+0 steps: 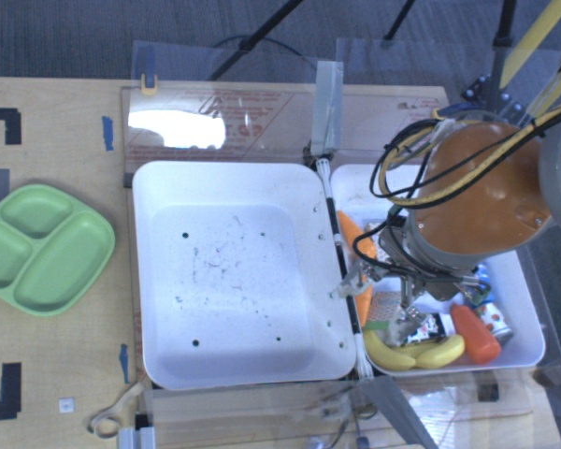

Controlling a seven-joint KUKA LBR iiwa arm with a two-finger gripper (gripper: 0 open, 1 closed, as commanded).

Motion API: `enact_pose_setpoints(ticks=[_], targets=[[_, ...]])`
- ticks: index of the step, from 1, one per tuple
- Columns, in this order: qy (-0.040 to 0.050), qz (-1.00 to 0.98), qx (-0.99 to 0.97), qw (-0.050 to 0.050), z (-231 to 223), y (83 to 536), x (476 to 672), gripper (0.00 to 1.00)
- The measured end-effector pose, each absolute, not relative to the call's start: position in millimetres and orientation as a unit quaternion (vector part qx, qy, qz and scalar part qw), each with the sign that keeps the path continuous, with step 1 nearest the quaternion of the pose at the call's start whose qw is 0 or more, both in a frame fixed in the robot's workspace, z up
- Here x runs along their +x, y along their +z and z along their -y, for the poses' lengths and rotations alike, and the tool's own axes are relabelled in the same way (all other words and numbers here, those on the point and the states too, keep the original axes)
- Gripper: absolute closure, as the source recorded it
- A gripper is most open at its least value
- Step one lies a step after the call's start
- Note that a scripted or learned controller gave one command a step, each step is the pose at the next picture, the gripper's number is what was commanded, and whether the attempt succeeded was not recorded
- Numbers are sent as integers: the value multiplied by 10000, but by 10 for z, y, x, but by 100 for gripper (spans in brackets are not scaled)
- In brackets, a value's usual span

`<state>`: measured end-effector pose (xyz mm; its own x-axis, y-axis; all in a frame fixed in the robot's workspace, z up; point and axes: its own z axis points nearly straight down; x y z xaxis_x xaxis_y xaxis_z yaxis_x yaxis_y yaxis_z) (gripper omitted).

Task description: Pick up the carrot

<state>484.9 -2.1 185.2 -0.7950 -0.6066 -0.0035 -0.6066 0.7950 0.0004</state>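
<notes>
The gripper [407,318], jaws state I cannot tell, should descend slowly toward the carrot [355,241] at ten o'clock.

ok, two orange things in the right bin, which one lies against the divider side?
The carrot: it lies slanted along the right bin's left wall. The other, a shorter reddish-orange piece, sits near the bin's front right, beside the banana.

Orange carrot [352,235], yellow banana [416,353], 2 white bins [168,195], green divided plate [43,248], orange-banded grey arm [481,190].
</notes>
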Motion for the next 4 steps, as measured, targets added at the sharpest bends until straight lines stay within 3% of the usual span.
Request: enact_pose_setpoints(ticks=[1, 2, 3, 4], targets=[[7, -9584, -2853, 37, 139, 1854, 5260, 0], [1, -9281, -3723, 44, 162, 1859, 5606, 0], [0, -9183, -3959, 37, 363, 2595, 5301, 0], [0, -9183, -3959, 35, 363, 2593, 5300, 0]])
